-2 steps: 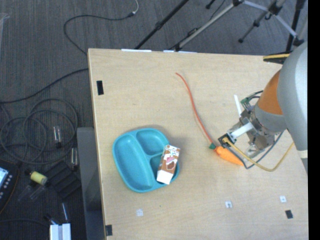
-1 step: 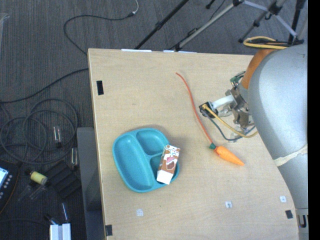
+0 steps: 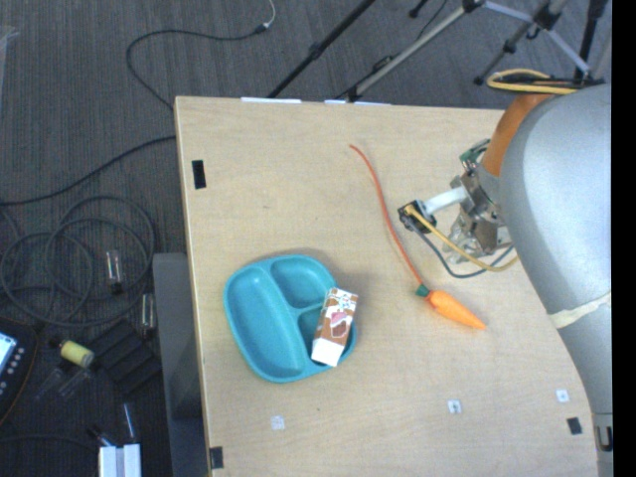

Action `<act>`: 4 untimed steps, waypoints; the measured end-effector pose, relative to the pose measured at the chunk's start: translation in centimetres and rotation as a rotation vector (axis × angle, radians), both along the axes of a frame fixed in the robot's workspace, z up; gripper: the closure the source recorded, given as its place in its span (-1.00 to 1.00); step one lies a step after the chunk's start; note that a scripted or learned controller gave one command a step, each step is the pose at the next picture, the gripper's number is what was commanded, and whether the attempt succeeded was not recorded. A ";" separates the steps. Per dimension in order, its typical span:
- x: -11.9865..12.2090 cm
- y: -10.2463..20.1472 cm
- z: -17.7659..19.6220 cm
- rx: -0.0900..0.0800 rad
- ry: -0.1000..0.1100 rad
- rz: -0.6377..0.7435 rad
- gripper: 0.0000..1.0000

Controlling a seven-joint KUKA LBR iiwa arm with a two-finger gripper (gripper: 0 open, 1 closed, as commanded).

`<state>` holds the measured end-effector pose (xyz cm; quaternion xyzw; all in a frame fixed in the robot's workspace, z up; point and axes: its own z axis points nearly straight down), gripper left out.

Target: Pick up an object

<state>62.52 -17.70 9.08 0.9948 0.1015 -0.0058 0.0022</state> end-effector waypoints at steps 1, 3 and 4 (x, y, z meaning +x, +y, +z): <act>1.5 2.1 12.7 0.004 -0.007 0.077 1.00; -3.1 -2.4 26.8 0.003 -0.008 -0.004 -1.00; -2.9 1.7 25.6 0.006 -0.005 0.217 -1.00</act>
